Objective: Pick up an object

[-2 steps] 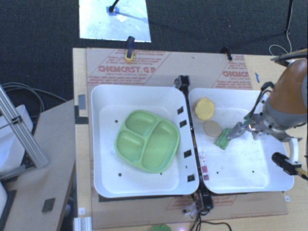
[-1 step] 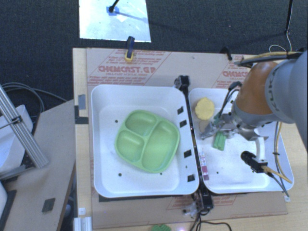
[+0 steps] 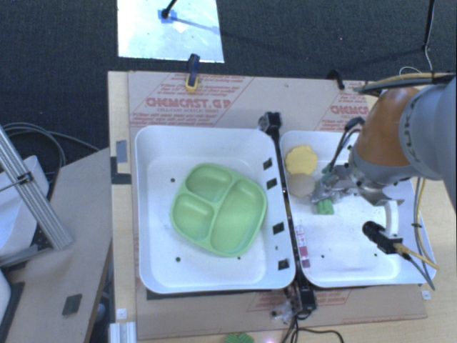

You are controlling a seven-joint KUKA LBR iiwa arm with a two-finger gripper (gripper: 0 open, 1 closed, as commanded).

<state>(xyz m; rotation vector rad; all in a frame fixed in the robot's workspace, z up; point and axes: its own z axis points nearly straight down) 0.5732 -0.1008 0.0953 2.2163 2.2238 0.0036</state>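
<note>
While the arm reaches in over the right bin, its gripper sits low near that bin's left wall, just above a small green object; whether anything is grasped cannot be told. A yellow round object and a tan one lie by the bin's far-left corner. A green divided plate rests mid left bin.

Green tray fills left bin floor; margins open.
</note>
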